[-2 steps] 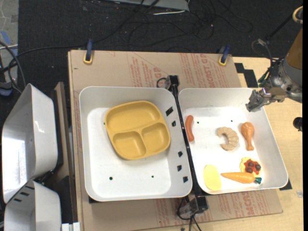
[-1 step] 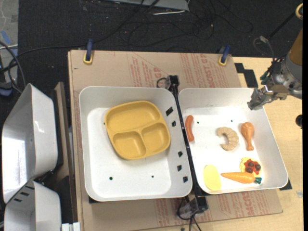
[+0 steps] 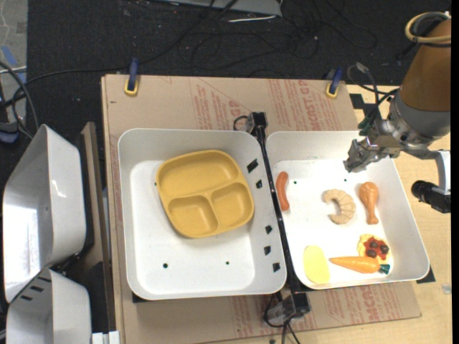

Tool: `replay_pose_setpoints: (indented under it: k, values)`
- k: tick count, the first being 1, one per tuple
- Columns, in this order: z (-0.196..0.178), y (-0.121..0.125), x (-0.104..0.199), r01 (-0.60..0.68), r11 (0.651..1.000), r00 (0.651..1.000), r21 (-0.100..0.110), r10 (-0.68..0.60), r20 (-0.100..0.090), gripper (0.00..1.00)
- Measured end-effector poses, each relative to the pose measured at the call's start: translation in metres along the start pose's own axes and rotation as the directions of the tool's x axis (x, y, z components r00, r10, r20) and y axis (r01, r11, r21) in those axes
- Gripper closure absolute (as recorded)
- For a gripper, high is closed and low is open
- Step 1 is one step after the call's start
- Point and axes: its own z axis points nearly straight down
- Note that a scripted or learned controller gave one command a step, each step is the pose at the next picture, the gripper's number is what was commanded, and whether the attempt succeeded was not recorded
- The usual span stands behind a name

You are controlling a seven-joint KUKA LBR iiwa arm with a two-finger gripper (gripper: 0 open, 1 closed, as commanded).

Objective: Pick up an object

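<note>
the gripper (image 3: 356,163) hangs over the right bin (image 3: 412,224), near its far edge twd the far right corner. it's small and dark from this angle so can't tell how it is set, and nothing shows between its tips, so i'd judge nothing is picked yet

things to pick all sit in the right bin: a sausage (image 3: 282,190) by the left wall, a croissant (image 3: 340,206) about mid bin, a chicken leg (image 3: 369,199) just right of it, a yellow lemon slice (image 3: 316,264) near the front edge, a carrot (image 3: 356,264) beside that, and a small pizza slice (image 3: 374,247) touching the carrot twd the front right corner

prob the step is the approach. nearest targets look like the chicken leg and croissant, both a bit nearer the front than the gripper. for a clean grab: go for one w/ room around it, come straight down, close across the narrow side. the chicken leg's thin shaft or the sausage should fit best; the sausage is close to the wall tho, tips may hit it. carrot and pizza slice touch, so risk of nudging both

left bin (image 3: 143,264) has a yellow divided plate (image 3: 205,192), well apart, not in the way. cables (image 3: 215,27) lie beyond the far edge of the bench, clamps (image 3: 131,84) at its far edge
</note>
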Motion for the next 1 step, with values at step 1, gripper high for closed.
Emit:
replay_pose_setpoints:
  k: [1]
  values:
    - [-0.0011,-0.0186,0.0525,0.001,1.0,1.0,0.0,-0.001,-0.001,1.0]
